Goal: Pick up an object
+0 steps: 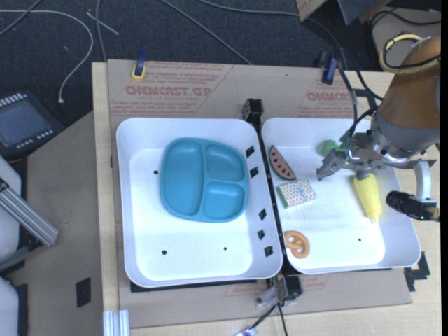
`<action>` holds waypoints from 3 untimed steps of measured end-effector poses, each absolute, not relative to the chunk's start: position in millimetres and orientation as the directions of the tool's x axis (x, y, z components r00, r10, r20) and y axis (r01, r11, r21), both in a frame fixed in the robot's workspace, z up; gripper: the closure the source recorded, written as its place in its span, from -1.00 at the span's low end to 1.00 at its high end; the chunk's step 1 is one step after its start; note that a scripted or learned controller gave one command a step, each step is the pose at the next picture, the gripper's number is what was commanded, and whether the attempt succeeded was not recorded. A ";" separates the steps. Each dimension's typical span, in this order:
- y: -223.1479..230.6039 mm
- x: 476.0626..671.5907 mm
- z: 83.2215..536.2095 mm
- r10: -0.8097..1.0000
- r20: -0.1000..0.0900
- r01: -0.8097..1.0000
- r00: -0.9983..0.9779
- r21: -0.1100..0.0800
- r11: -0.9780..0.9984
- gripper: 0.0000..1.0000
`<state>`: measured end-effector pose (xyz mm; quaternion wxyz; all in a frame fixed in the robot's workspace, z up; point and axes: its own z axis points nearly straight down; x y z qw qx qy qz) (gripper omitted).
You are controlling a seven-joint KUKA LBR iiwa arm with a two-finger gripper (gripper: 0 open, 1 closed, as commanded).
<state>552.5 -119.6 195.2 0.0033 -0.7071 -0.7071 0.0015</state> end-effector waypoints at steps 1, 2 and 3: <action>-109.9 545.9 142.6 1.000 0.003 1.000 0.000 -0.008 0.000 -1.00; -109.6 546.8 92.5 1.000 0.003 1.000 0.001 -0.001 -0.001 -1.00; -108.5 549.4 107.8 1.000 0.004 1.000 0.000 0.007 0.000 1.00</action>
